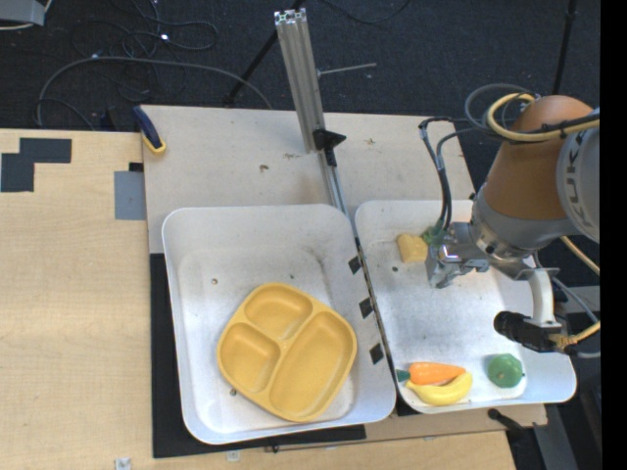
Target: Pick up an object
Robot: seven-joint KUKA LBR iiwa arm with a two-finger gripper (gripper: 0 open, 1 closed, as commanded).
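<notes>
In the right-hand bin [460,321], near its upper part, the claw [446,262] hangs low over the white floor, just right of a small pale yellow lump [412,248] that sits close to the bin's inner wall. Whether the claw is spread or closed I cannot tell; it is small and dark against the wrist, and nothing can be made out in its grip. A bit of green [432,233] shows beside the lump, too small to name.

This looks like the approach step, with no pick made yet. The yellow lump is the nearest candidate, so the next move likely calls for a short shift toward it, centring over it, then lowering and closing around it.

Further out, along the bin's lower edge, an orange carrot [436,372] lies touching a yellow banana [443,390], with a green ball [505,370] well apart to their right. These are away from the claw. The lump's closeness to the wall could crowd the grasp, and the cables [443,179] looping off the arm [534,179] hang near it. In the left-hand bin [196,262] lies a yellow divided plate [286,351].
</notes>
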